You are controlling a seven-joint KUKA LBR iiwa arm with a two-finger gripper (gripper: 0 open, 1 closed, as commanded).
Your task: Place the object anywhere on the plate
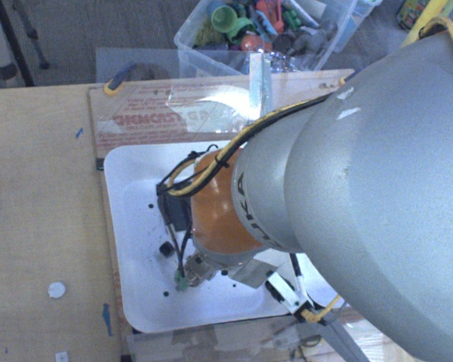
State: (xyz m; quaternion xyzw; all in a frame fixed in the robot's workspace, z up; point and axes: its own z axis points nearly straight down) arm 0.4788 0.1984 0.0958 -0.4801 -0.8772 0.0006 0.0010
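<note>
The big grey arm (369, 204) covers most of the white bin (128, 223). Its orange band (217, 208) sits at the middle. The gripper (188, 274) is tucked under the wrist at seven o'clock, so I cannot tell its state. I cannot see the object or the plate, so how it handles is a guess.
</note>
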